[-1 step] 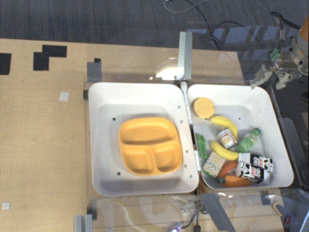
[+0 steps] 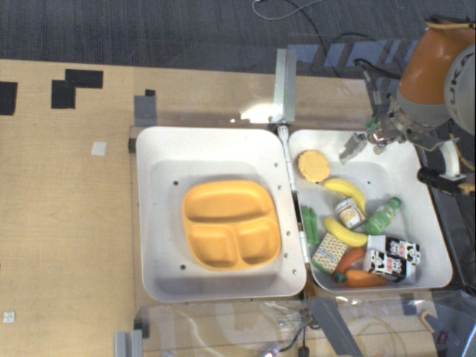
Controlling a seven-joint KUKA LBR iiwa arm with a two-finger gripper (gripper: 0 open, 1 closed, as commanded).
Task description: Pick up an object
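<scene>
The right bin holds a pile of toy food. A round yellow biscuit lies near its back left corner. Below it are two bananas with a small jar between them, and a green bottle to their right. An orange carrot and black-and-white cartons lie at the front. My gripper hangs above the back of this bin, right of the biscuit, open with nothing between its fingers.
The left bin holds a yellow divided plate. A metal post rises at the back between the bins. A green pod and a patterned box lie by the right bin's left wall.
</scene>
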